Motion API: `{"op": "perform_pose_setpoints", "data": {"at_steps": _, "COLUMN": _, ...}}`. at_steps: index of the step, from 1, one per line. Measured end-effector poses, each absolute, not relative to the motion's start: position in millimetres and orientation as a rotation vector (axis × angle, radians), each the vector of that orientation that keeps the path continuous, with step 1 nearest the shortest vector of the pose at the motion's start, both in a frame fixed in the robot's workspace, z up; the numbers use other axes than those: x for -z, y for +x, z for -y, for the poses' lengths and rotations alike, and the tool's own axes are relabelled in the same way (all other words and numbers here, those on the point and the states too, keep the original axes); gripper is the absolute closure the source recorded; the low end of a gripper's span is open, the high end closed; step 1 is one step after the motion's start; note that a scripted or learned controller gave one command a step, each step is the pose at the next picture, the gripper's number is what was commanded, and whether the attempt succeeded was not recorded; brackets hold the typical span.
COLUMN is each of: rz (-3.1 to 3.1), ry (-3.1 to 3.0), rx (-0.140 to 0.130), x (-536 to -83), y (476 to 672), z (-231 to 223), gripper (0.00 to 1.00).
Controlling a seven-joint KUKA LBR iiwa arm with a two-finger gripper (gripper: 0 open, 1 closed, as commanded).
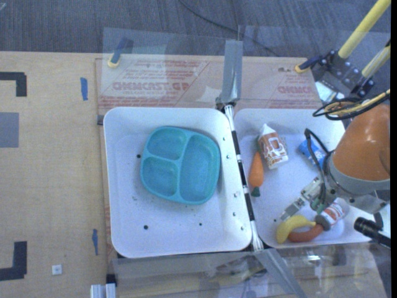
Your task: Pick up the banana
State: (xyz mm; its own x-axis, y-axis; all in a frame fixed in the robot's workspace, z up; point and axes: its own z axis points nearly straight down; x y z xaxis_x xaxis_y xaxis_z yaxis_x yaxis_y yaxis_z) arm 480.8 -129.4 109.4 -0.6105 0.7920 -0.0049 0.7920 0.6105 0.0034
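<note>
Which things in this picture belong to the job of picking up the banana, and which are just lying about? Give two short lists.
Belong to the job:
banana, in the right bin
gripper, just above the banana

Just lying about:
sausage, touching the banana
carrot
small carton
small bottle
blue item, partly hidden
teal divided plate, in the left bin

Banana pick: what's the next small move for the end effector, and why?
Probably a short move toward the near edge of the right bin, then down. The end effector sits just above the banana, not around it, and a red sausage-shaped thing lies against the banana, so centre on the yellow first.
</note>
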Motion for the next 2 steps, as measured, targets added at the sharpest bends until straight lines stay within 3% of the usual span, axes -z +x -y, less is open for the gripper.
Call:
{"op": "perform_pose_setpoints", "data": {"at_steps": 1, "rz": -2.93, "ry": 1.115, "rx": 0.001, "x": -89.0, "y": 481.1, "z": 101.2, "gripper": 0.0}}
{"op": "perform_pose_setpoints", "data": {"at_steps": 2, "rz": -2.918, "ry": 1.119, "rx": -0.005, "x": -100.7, "y": 483.4, "z": 102.2, "gripper": 1.0}}
